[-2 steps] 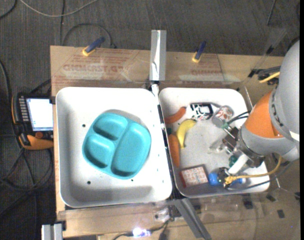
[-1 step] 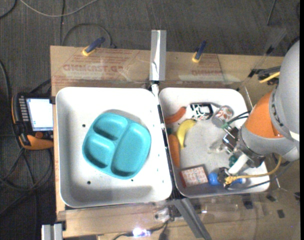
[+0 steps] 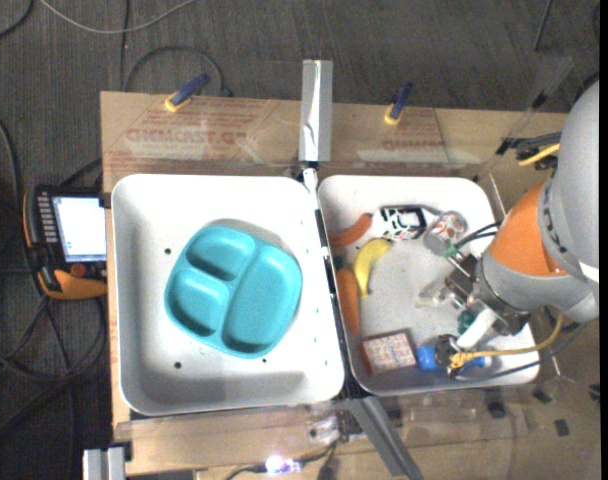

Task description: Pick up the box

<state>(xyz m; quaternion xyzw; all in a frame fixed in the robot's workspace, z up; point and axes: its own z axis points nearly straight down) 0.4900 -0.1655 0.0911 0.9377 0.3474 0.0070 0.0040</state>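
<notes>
A dark grey carpeted floor (image 3: 284,18) is seen around the bench, with thin cables (image 3: 74,13) looped across it at the top left. The bench top is covered by a brown cardboard sheet (image 3: 224,133), which is held by two blue-and-yellow clamps (image 3: 186,91). A handheld pendant with a lit screen (image 3: 69,233) is placed at the left edge.
</notes>
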